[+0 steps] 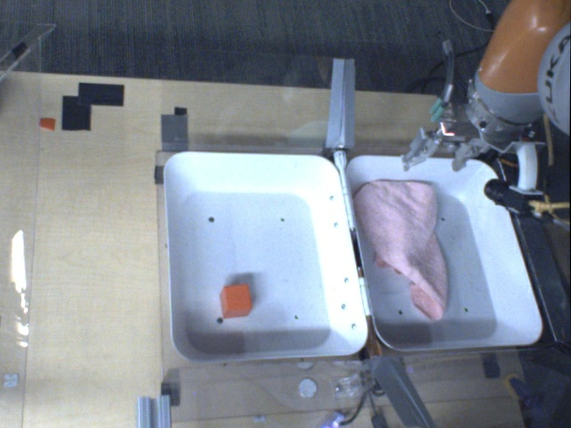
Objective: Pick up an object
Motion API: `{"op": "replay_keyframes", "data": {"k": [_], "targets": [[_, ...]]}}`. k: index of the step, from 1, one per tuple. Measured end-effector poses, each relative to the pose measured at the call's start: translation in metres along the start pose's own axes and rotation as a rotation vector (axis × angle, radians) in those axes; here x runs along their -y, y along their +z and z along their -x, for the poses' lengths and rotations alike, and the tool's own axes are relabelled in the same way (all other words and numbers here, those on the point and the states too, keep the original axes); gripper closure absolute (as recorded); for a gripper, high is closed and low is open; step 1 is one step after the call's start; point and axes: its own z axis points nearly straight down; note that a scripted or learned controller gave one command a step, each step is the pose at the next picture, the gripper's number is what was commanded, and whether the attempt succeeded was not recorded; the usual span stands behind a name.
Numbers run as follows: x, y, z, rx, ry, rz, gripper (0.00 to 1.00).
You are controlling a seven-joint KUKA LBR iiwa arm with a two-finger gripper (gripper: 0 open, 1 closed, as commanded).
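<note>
A pink cloth [409,239] lies crumpled in the right bin [500,328], stretching from the bin's far left part down toward its middle front. An orange block [236,300] sits on the floor of the left bin [192,239], near its front. My gripper [439,154] hangs over the far rim of the right bin, just beyond the cloth's upper edge. Its two fingers are spread apart with nothing between them.
A grey divider post [340,105] stands between the two bins at the back. Black shapes [86,103] and a small orange marker [47,124] lie on the wooden bench at the far left.
</note>
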Motion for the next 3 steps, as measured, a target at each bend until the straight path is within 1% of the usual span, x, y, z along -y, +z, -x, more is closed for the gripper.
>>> {"op": "replay_keyframes", "data": {"k": [1, 2, 3], "targets": [[-0.02, 0.074, 0.023, 0.001, -0.1, 0.0, 0.0], [0.001, 0.15, 0.057, 0.002, -0.059, 0.007, 0.0], [-0.002, 0.137, 0.055, 0.002, -0.062, 0.015, 1.0]]}}
